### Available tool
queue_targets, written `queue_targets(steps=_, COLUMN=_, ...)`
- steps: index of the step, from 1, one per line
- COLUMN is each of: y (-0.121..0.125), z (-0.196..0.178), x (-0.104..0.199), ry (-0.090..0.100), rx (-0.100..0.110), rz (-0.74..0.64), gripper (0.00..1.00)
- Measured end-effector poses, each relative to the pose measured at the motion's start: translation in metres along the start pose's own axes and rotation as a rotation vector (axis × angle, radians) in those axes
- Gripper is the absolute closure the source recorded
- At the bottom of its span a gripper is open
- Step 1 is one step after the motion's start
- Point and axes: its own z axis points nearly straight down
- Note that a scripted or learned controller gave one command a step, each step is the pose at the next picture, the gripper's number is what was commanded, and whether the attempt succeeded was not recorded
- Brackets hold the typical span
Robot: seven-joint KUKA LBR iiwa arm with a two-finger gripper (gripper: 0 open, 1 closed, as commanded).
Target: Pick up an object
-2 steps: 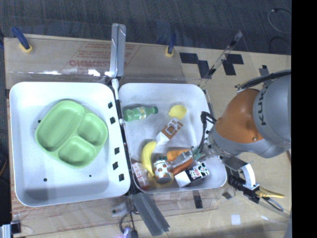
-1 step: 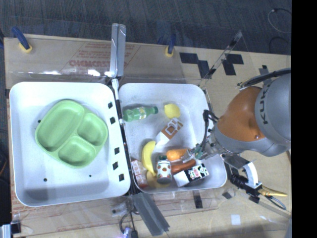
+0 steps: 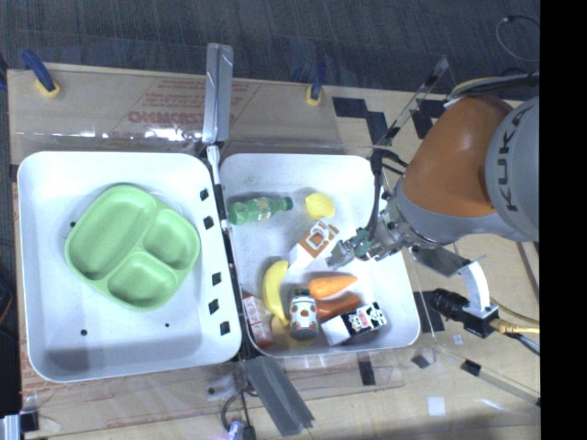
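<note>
Right white bin (image 3: 303,165): green plastic bottle (image 3: 259,209) on its side near the divider, small yellow lemon (image 3: 319,205) beside it. Lower down, yellow banana (image 3: 274,287), orange carrot (image 3: 333,285), upright small can (image 3: 303,314), black-and-white carton (image 3: 365,320), crowded together.

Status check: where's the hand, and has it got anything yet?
Hand low in right bin, beside small carton. No object seen held. Carrot, banana, can crowded close below.
</note>
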Motion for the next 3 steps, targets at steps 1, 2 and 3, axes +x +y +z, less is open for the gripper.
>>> queue_targets(steps=1, y=0.0233, z=-0.0571, x=0.0171, ry=0.001, rx=0.001, rz=0.071, gripper=1.00)
queue_targets(steps=2, y=0.0246, z=-0.0670, x=0.0172, ry=0.000, rx=-0.001, rz=0.064, gripper=1.00)
queue_targets(steps=3, y=0.0247, z=-0.0669, x=0.0174, ry=0.000, rx=-0.001, rz=0.064, gripper=0.00)
